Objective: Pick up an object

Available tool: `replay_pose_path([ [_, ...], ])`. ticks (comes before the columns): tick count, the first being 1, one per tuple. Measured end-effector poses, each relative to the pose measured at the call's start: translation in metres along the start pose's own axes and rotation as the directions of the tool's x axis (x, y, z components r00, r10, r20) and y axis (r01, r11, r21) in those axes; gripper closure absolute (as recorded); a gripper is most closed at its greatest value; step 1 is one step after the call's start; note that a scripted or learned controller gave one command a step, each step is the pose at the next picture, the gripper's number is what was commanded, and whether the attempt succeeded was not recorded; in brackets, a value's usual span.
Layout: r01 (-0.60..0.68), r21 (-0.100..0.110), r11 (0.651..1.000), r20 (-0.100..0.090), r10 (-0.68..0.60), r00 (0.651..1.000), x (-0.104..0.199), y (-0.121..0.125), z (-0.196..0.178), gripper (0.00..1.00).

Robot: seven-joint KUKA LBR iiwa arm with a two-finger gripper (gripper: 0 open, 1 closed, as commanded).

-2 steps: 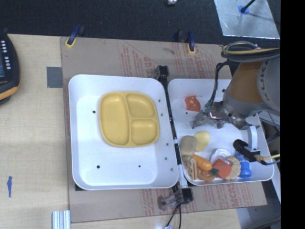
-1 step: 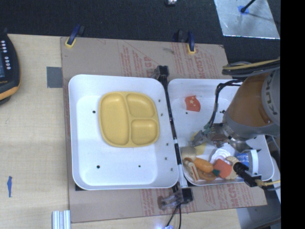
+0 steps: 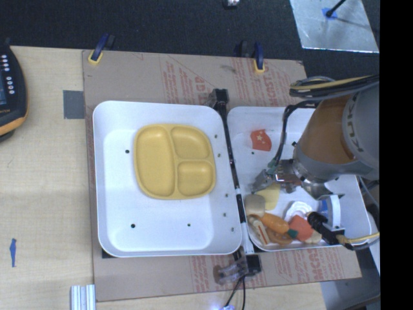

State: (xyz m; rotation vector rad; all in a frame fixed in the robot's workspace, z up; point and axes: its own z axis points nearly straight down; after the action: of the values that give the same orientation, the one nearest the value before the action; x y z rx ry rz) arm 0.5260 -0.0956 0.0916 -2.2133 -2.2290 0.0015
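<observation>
- Two bins sit side by side: the left bin (image 3: 110, 231) holds a yellow tray (image 3: 174, 160), and the right bin (image 3: 240, 123) holds the small things worth picking.
- Most of those things crowd the right bin's near corner: a pale block (image 3: 256, 204), a carrot (image 3: 276, 223), a red piece (image 3: 301, 227), a white ring (image 3: 301, 208) and something blue (image 3: 332, 206).
- One red tag (image 3: 260, 140) lies apart from them, toward the far side of the same bin.
- The gripper (image 3: 271, 176) hangs low over the middle of the right bin, just above the pale block; whether it is spread or closed I cannot tell, and nothing can be seen held in it.
- By my judgement, these are all light toy-sized pieces, so weight is no concern.
- The carrot looks like smooth, hard plastic, so it is likely slippery; grasp across its thick middle, not the tapered end.
- The pale block looks stiff with flat sides, the easiest hold, though it lies close to the bin wall.
- The red tag seems thin and flat, hard to pinch off the floor.
</observation>
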Motion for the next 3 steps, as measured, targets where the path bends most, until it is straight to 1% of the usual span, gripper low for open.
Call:
replay_pose_path([
  [1, -0.004, 0.004, 1.000, -0.001, 0.004, 1.000, 0.002, -0.003, 0.000, 0.00],
  [2, -0.004, 0.002, 1.000, 0.000, 0.004, 1.000, 0.001, -0.002, -0.010, 1.00],
  [3, 0.006, -0.009, 1.000, -0.004, -0.006, 1.000, 0.075, 0.029, -0.106, 1.00],
])
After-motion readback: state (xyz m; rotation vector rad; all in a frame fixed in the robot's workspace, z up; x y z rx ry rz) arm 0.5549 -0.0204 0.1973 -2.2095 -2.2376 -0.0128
